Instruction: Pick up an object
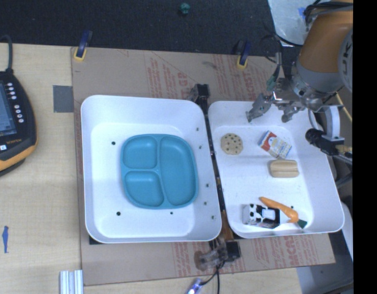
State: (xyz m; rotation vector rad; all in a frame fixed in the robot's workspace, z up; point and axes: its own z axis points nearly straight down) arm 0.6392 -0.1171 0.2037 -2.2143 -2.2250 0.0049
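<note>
Gripper (273, 109): fingers spread open, holding nothing; above right bin's (326, 182) far edge
Carton (275, 144): just below fingers; cookie (232, 143) left; bread (283, 168), carrot (279, 208) nearer

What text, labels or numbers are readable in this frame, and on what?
None can be read as it stands.
Cardboard sheet under the bins: rows of red printed lettering, too blurred to read.
Small carton in the right bin: red and white print, too small to read.
Black-and-white box near the carrot: pattern visible, no legible words.
Handheld pendant at left: lit screen and buttons, nothing legible.
</note>
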